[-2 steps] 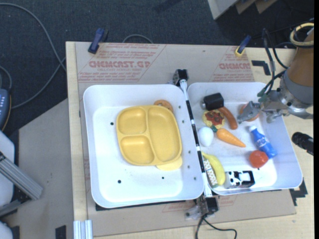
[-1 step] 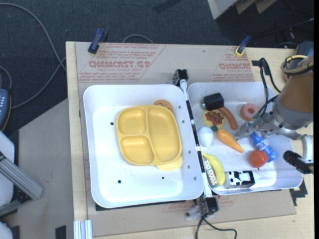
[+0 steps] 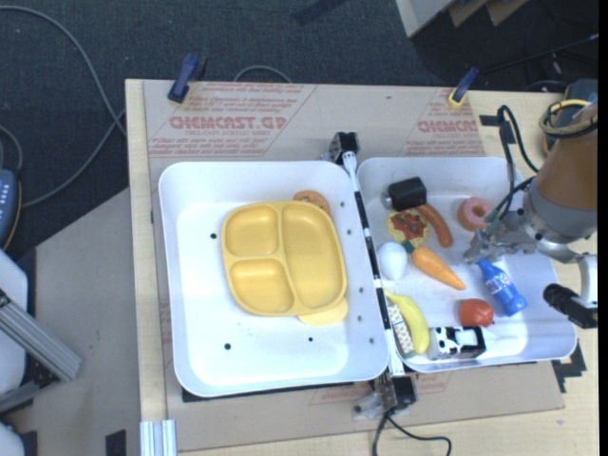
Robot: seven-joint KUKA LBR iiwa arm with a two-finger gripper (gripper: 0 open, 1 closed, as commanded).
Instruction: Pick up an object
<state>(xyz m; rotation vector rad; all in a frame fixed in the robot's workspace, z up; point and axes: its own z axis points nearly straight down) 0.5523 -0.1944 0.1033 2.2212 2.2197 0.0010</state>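
Gripper (image 3: pixel 484 245) sits above blue bottle (image 3: pixel 500 287) in right bin (image 3: pixel 446 167); grip state unclear. Suggest centring over the bottle, clear of the carrot (image 3: pixel 438 266).

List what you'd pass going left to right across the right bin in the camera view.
Egg → carrot → pink donut → blue bottle → gripper sits above the bottle, so its place in the order is unclear.

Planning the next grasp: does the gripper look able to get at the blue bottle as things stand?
Probably yes. The gripper sits just above the blue bottle in the right bin, with nothing on top of it; the tomato lies close beside it.
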